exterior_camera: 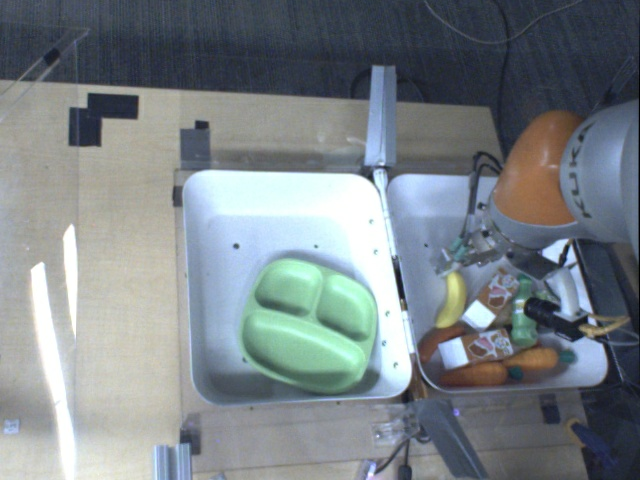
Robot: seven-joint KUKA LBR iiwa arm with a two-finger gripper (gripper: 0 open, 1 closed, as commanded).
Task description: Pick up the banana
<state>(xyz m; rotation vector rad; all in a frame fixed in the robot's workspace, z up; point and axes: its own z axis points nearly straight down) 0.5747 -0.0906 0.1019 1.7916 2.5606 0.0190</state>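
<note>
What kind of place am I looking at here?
Probably a robot testing lab: a grey and orange arm reaches over two white bins, toy food like a banana lies in one, cables trail behind.

A robotics lab is showing here: a pale wooden bench [100,298] is bearing two shallow white plastic bins [290,193], metal brackets [382,118], with black cables [500,23] trailing over grey carpet [200,18].

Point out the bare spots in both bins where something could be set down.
Left bin: bare floor along the far wall and left side, around the green tray. Right bin: bare far-left corner, between the divider and the gripper. Its near half is crowded: banana, carrot, packets.
</note>
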